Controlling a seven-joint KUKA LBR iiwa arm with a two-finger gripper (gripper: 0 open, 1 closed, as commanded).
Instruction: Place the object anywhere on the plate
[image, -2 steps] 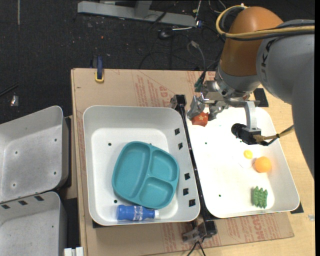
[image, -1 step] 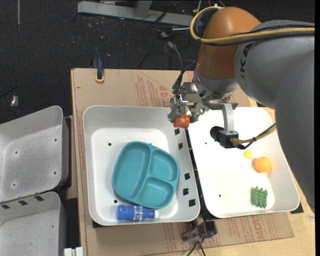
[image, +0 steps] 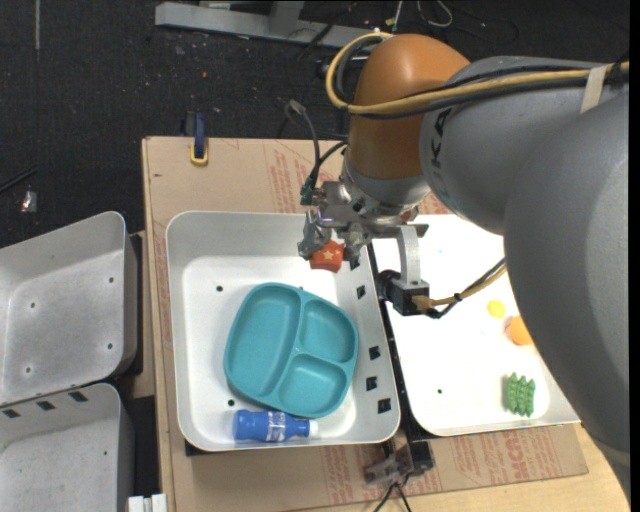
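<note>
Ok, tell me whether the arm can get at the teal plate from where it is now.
Probably yes. The end effector hangs above the left bin's far right corner with a small red object at its tip, just beyond the teal plate. The plate's compartments lie open, nothing between; the blue bottle lies beyond its near edge.

Dark speckled floor (image: 80, 90) around table, littered with pale flecks. Table (image: 250, 175) topped with brown board, red print faintly visible on surface. Blue-and-yellow clamp (image: 199, 140) at board's far left edge. Grey metal bar (image: 215, 20) lying on floor at top. Cables (image: 430, 12) near top edge. Two white perforated panels (image: 60, 300) at left, tilted, one above other. Light even, soft shadows.
</note>
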